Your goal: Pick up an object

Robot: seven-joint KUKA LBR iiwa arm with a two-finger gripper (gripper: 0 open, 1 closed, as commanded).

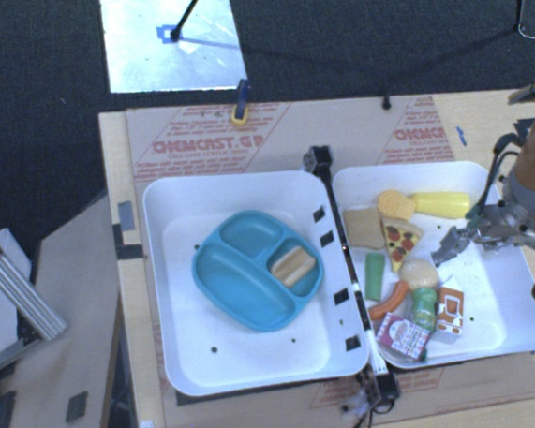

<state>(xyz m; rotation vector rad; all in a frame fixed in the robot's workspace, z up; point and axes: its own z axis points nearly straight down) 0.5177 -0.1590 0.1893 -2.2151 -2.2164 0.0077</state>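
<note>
Pale wooden worktop [194,135] carries two shallow white bins side by side; the right white bin [518,325] holds a heap of plastic toy food, among it a yellow corn cob [441,204], a pizza slice [401,240], a green pod [375,276] and small printed cartons [446,311]. Just right of the heap, the grey arm's pincer [446,247] hovers low with nothing visibly between its fingers; I cannot tell how wide it stands. Farther out, the left white bin [192,357] holds a blue divided plastic tray [227,278] with a tan bread-like block [293,265] in one compartment.
</note>
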